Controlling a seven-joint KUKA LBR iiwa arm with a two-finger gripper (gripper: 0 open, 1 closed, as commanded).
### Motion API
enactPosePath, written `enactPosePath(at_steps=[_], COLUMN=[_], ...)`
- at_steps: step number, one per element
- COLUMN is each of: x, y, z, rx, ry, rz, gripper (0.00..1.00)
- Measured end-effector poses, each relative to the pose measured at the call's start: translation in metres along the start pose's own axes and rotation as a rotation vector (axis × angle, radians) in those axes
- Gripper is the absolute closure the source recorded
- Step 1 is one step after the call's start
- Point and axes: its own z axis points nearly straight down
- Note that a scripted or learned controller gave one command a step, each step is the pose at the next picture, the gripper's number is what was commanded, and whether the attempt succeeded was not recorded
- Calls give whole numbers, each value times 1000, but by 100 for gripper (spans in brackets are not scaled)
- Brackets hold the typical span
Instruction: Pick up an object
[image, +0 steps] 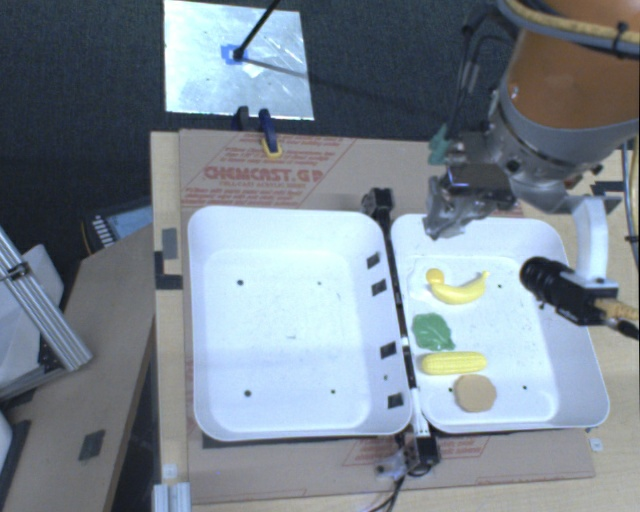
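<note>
The right bin (570, 390) holds a yellow banana (457, 288), a green leafy piece (434, 330), a yellow corn cob (453, 363) and a round tan cookie (475, 393). My gripper (443, 222) hangs above the bin's back left corner, behind the banana and apart from it. Nothing shows between its tips.
The left bin (285, 320) lies beside the right one, joined by a black hinge strip (397, 320). A black cylinder (558, 285) on a white bracket juts over the right bin's right side. A foil sheet (238, 58) lies at the back. Cardboard underlies both bins.
</note>
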Motion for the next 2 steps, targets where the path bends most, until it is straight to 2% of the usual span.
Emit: enactPosePath(at_steps=[1, 2], x=[57, 68], y=[-2, 19], z=[-35, -56], rx=[5, 5], ry=[1, 0], rz=[-10, -7], gripper=[100, 100])
